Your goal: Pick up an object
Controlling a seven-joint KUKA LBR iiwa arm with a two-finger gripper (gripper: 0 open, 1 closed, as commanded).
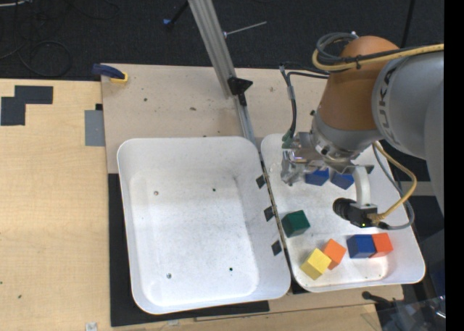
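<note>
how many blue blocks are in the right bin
3, maybe more under the arm. One blue block lies near the front beside a red-orange block; two more sit partly hidden beneath the gripper toward the back of the right bin.

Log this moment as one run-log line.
arm: over right white bin | gripper: low near blue blocks | green cube: untouched | hold: none visible

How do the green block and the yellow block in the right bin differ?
Colour: the green block is dark green, the yellow block bright yellow. Place: the green block lies nearer the gripper, by the right bin's left wall; the yellow block lies nearer the front rim. Neighbours: the green block lies apart from the other blocks; the yellow block sits against an orange block. Both are small cubes of similar size.
</note>
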